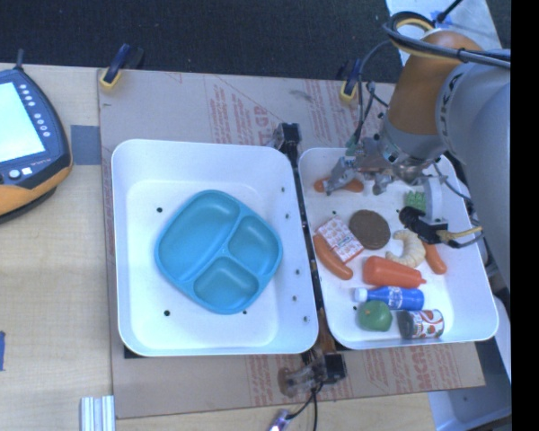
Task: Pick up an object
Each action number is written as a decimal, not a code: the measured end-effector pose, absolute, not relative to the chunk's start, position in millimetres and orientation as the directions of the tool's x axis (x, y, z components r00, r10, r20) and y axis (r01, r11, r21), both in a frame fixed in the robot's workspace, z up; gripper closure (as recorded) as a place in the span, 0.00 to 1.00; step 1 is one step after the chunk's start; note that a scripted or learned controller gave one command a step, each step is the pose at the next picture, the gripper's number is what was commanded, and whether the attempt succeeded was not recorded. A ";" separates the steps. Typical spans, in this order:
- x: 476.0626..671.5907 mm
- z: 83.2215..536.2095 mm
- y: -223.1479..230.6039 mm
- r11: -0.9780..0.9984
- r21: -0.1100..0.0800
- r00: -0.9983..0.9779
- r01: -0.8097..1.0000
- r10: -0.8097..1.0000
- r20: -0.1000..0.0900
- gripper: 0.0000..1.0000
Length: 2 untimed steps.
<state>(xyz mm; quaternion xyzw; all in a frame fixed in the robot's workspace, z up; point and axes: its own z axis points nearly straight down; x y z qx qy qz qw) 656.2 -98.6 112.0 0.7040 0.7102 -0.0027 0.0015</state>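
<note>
Nothing is lifted yet, we judge: the claw hangs low over the far-left part of the right white bin, grip state beyond our telling, near a small orange carrot-like piece, with the round brown disc lying nearer us.

A blue divided plate was seen lying in the left white bin. A handheld control pendant, with an orange body and a grey screen, was set on the wooden bench at the far left. Brown cardboard was spread under the bins, and it was held at its far edge by two yellow clamps.
</note>
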 end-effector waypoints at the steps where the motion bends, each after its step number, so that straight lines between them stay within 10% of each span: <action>1: 656.8 122.4 -99.9 0.008 0.004 -0.008 1.000 1.000 -0.008 1.00; 2: 656.7 122.2 -99.8 0.008 0.003 -0.008 1.000 1.000 -0.008 0.00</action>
